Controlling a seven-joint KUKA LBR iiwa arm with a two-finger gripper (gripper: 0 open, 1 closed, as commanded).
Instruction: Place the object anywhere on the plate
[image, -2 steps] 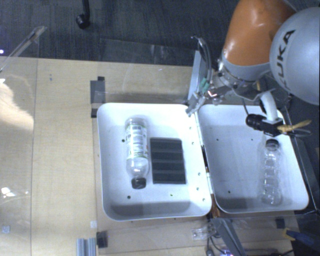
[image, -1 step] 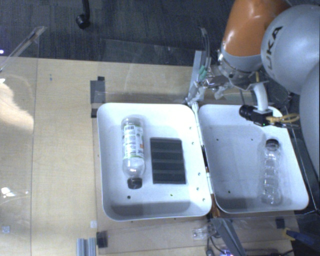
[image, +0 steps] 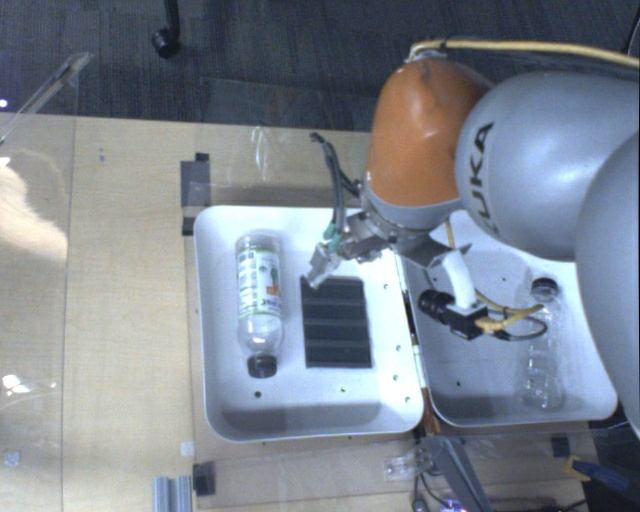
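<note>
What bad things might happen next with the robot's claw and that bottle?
1. The gripper sits at the top corner of the black ribbed plate, so it might bump or shove the plate sideways.
2. The plastic bottle lies on its side beside the plate; a nudge would probably make it roll.
3. The arm hangs low over the left bin, and it may snag its loose cables.

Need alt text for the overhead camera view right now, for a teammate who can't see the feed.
The grey-and-orange arm's gripper hovers at the top corner of a black ribbed tray in the left white bin. A clear plastic bottle with a black cap lies beside the tray, apart from it.
</note>
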